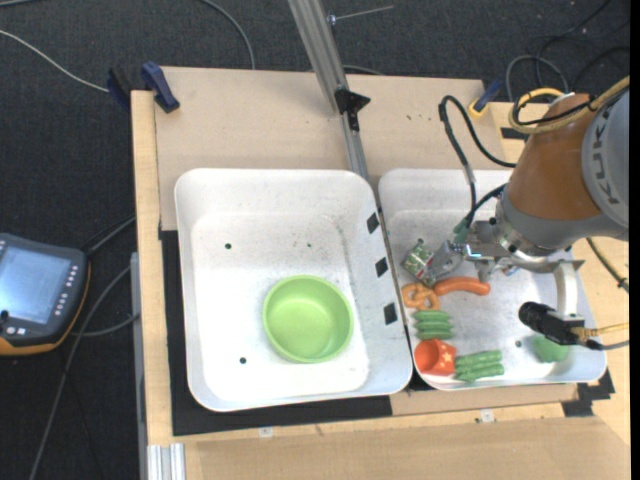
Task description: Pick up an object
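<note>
Arm (pixel 575 168) runs off the right edge, covers the right bin's (pixel 400 183) far corner. Gripper (pixel 455 253) fingers too small to read. Green thing (pixel 550 348) half behind a black part (pixel 545 320).

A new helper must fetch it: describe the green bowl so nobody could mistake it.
Find the left bin of the two white ones. The green bowl sits in its near half, towards the divider. It is round, hollow and pale lime, unlike the small green pieces in the right bin.
</note>
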